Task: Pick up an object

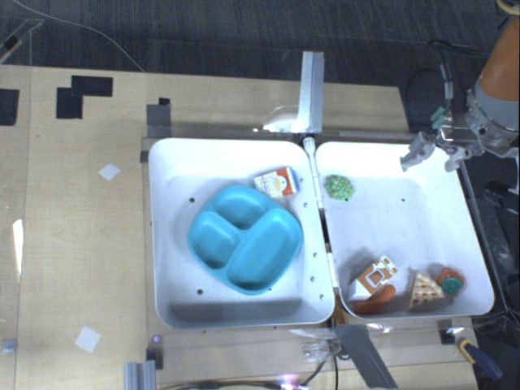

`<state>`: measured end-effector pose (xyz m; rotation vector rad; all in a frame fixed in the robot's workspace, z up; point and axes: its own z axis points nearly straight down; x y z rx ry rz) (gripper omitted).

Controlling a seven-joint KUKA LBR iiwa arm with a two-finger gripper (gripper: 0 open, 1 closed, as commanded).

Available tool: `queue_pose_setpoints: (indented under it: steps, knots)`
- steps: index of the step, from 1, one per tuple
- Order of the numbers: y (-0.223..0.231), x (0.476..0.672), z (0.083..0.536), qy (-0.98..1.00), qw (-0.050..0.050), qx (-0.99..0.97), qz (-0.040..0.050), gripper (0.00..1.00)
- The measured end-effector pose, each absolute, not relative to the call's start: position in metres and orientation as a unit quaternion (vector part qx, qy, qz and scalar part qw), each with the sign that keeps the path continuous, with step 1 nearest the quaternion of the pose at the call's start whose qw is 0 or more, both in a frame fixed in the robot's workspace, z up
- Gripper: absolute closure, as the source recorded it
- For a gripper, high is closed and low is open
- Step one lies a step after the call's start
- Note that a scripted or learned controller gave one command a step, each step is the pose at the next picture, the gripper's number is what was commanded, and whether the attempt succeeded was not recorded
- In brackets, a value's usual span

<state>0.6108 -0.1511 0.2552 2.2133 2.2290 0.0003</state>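
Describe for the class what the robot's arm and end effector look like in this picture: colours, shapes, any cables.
The arm is grey with an orange band above the wrist. Its end effector is pale grey metal with two short fingers, small teal parts, and thin dark cables running near the wrist.

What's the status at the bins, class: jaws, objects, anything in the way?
Gripper above right bin's far right corner, jaws apart, nothing between. Green ball untouched at far left; toys clustered near edge. Path clear.
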Motion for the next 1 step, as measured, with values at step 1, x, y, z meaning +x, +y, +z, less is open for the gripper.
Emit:
queue_pose_setpoints:
  steps: [1]
  knots:
    - [-0.1190, 0.6536, 0.2102, 0.691, 0.000, 0.723, 0.0000, 0.00]
